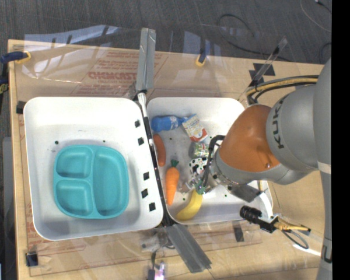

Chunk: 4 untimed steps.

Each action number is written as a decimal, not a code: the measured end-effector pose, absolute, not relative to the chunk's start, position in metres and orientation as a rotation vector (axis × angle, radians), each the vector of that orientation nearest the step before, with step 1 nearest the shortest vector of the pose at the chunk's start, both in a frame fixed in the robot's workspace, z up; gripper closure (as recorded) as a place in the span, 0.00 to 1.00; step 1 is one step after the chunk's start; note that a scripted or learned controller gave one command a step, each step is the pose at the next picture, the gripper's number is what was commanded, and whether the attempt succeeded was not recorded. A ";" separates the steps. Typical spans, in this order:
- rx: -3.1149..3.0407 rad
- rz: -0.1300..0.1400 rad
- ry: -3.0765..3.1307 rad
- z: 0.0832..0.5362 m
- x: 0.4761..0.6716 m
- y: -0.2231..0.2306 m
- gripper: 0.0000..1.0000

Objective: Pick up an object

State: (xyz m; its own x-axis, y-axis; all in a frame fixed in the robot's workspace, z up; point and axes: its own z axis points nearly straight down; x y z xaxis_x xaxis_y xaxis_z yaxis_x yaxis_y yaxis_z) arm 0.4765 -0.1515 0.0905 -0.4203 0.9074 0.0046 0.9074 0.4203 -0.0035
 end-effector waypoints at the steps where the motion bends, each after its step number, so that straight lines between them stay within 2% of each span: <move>1: -1.657 0.001 -2.667 0.181 0.513 -0.116 1.00; 2: -1.658 0.002 -2.666 0.181 0.513 -0.116 0.00; 3: -1.755 -0.013 -2.639 0.112 0.523 -0.184 0.00; 4: -1.755 -0.014 -2.646 0.124 0.526 -0.186 1.00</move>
State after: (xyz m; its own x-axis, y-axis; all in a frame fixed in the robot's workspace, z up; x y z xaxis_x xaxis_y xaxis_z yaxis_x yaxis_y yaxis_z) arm 0.5259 -0.1863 0.1242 -0.3884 0.9212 -0.0233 0.9209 0.3889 0.0259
